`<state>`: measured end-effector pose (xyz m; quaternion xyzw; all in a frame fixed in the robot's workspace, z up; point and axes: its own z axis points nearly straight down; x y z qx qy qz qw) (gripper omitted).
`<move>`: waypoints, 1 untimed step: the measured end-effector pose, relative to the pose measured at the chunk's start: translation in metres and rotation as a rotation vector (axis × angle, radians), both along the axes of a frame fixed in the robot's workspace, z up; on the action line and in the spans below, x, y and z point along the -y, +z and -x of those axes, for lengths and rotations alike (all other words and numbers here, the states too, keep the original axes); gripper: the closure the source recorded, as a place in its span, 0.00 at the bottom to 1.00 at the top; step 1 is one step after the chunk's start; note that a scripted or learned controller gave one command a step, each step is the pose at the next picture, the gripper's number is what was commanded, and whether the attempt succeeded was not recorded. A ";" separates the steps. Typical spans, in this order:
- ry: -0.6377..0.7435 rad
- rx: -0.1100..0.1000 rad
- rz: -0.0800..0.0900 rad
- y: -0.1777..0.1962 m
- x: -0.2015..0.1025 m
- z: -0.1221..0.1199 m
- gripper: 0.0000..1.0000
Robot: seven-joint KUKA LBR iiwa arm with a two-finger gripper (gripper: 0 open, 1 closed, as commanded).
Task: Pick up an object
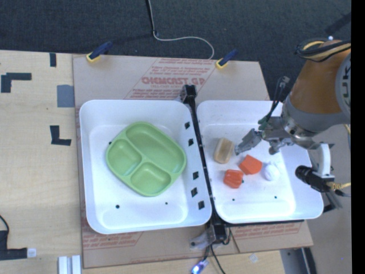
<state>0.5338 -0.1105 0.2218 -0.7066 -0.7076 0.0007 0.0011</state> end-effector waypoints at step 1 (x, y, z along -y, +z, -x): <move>-0.002 -0.003 0.001 -0.143 -0.001 0.033 0.00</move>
